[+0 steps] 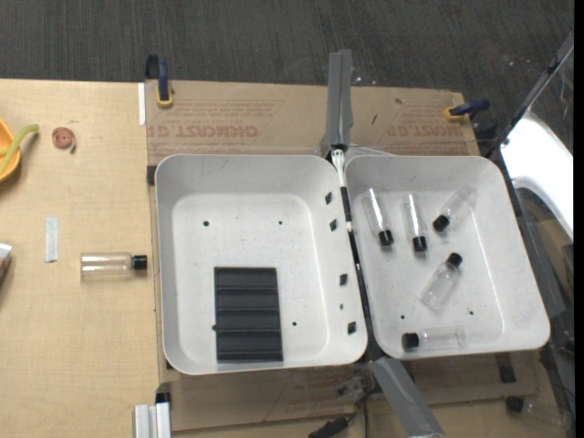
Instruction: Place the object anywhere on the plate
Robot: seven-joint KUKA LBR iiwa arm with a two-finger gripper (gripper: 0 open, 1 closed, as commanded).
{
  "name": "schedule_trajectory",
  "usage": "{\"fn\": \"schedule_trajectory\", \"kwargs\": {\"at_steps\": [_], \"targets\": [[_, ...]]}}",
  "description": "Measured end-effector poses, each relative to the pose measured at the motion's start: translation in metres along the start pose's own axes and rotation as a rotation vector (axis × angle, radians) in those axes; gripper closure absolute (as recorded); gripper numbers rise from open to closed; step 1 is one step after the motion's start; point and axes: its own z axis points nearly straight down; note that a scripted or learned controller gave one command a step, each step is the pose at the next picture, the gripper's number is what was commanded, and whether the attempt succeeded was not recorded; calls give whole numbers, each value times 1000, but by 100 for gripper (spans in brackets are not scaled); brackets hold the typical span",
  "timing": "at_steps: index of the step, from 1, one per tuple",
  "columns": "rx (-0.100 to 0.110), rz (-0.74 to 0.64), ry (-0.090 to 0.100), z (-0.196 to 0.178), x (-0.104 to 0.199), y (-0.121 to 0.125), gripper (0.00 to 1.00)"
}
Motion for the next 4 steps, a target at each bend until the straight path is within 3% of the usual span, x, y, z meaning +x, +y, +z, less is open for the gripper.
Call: {"fn": "schedule_trajectory", "kwargs": {"at_steps": [1,4], "targets": [[-1,-3,0,0,36,-4,0],[0,-6,0,0,34,5,0]]}}
